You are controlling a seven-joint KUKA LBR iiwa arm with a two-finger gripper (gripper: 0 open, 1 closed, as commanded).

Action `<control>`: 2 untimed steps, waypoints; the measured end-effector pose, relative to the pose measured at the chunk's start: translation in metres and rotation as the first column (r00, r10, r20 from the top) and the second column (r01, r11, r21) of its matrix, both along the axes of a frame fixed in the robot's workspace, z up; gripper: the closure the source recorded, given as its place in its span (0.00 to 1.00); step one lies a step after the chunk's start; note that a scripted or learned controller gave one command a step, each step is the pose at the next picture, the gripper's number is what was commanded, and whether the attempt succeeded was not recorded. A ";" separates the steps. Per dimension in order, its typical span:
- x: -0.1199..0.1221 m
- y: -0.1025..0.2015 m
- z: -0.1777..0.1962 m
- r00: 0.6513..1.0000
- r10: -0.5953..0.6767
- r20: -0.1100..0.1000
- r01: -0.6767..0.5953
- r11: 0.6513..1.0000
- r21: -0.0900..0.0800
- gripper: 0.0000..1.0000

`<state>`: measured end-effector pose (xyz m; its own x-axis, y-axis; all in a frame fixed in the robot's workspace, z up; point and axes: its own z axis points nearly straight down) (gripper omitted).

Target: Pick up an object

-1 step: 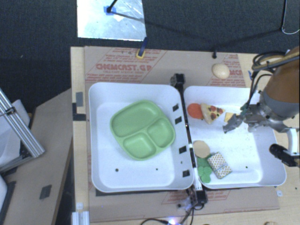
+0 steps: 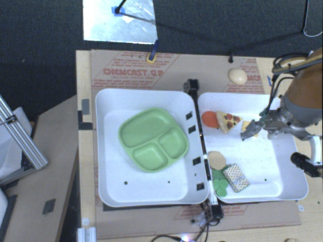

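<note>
1. Currently the claw (image 2: 251, 130) hangs low over the right bin (image 2: 282, 158), arm coming in from the right w/ the orange band above it.
2. Claw state: can't tell. Tips are small and dark in the camera view, and a bit of yellowish stuff (image 2: 248, 126) sits right at them; unclear if that's gripped or just lying under.
3. Nearest candidates: pizza slice (image 2: 228, 121) just left of the claw, red disc (image 2: 210, 118) further left, touching the slice.
4. Below-left of the claw, near the bin's front: tan round piece (image 2: 217, 160), green discs (image 2: 219, 183), checkered packet (image 2: 236, 178), all bunched together.
5. Far left of the claw: green divided tray (image 2: 154, 139) in the left bin (image 2: 108, 135). Egg-like thing (image 2: 237, 75) sits up and left of the claw, outside both bins.
6. Progress, my read: approach done, claw is down at object level. No clear lift or confirmed grasp yet, so secure grip + raise are left.
</note>
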<state>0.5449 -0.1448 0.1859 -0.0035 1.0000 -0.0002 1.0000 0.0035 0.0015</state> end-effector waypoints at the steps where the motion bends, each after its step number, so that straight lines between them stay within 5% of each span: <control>1: 0.004 0.005 -0.044 1.000 -0.001 -0.004 0.001 1.000 0.001 0.00; 2: 0.003 0.006 -0.096 1.000 -0.002 -0.005 0.002 1.000 0.001 0.00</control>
